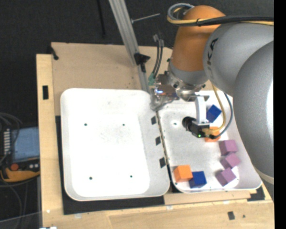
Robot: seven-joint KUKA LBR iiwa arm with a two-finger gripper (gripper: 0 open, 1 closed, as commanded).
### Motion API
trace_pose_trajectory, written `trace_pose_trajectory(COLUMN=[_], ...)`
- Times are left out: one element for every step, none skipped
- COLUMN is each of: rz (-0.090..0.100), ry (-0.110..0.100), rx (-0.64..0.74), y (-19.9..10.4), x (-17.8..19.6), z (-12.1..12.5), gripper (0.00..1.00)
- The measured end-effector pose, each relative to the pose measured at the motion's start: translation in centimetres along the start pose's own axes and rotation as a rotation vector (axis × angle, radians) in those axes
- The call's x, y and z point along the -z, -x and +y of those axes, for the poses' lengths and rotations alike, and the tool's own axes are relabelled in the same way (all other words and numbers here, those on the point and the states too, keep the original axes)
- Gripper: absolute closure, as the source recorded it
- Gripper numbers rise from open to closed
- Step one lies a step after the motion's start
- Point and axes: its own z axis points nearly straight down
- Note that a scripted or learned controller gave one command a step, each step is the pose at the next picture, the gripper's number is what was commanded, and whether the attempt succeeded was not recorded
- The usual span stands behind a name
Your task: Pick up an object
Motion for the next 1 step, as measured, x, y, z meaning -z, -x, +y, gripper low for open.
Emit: trace_pose_trajectory(rz=[-0.002], ry=[-0.001], rx=[-0.002], y=[-5.60], x=[-1.04], z=[1.33], gripper=[1.00])
